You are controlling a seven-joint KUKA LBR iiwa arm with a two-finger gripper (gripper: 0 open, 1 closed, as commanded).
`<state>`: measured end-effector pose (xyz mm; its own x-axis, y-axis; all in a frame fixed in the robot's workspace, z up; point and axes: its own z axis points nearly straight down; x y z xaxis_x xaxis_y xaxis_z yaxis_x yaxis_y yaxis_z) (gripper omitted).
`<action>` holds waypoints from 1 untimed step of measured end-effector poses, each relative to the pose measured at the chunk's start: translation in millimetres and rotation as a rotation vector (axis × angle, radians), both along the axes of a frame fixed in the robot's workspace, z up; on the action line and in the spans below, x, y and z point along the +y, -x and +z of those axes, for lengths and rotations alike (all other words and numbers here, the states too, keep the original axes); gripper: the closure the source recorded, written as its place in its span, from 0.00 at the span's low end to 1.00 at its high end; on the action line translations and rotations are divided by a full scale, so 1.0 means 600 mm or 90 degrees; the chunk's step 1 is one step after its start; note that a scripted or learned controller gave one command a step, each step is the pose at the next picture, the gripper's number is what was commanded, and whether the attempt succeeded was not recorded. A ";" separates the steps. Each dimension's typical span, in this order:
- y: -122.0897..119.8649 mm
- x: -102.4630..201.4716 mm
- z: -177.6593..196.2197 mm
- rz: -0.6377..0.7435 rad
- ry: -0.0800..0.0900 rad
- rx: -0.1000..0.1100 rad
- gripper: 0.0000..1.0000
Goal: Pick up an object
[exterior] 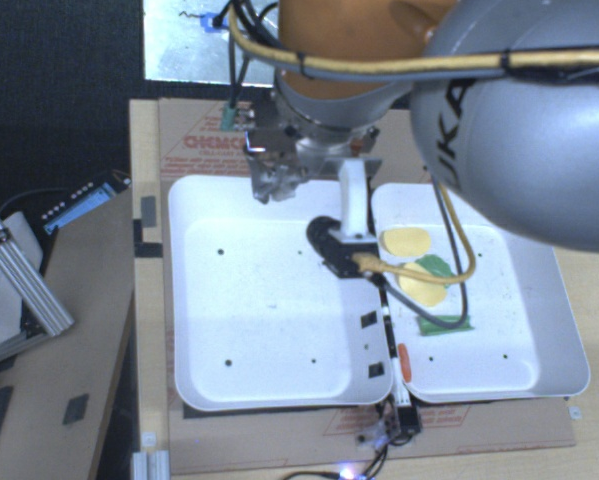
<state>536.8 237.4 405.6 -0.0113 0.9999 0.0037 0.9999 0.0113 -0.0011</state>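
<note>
Nearest the camera, the front rims of both bins are bare plastic. The left bin (239, 368) has nothing in it that I can make out besides a few dark specks, so there's loads of open floor there. A small orange thing (404, 361) sits right at the front end of the divider where the two bins touch, with a black strip running back along that seam.

Moving back into the right bin (519, 358), there's a green flat piece (441, 320) near the middle, tucked against the inner wall, and two yellow objects (409, 240) lying partly over it, closer to the back-left corner. Those look like the pickable stuff. A yellow cable (419, 271) drapes across them.

Further back, the gripper (279, 183) hangs over the back edge of the left bin, near its back-right corner, well apart from the yellow and green things. Nothing is between its fingers as far as I can see, but whether the claw is wide or narrow I honestly can't tell from this angle.

My read: this is the approach step, nothing grabbed yet. Next move would need a shift across the divider toward the right bin, then a descent. Tricky bits: the targets sit close to the inner wall, and the cable lies across them.
</note>
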 end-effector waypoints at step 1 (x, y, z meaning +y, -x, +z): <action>-0.004 -0.201 -0.004 -0.013 0.004 -0.001 1.00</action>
<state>539.0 116.7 402.9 0.0097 1.0000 -0.0020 1.0000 -0.0097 0.0010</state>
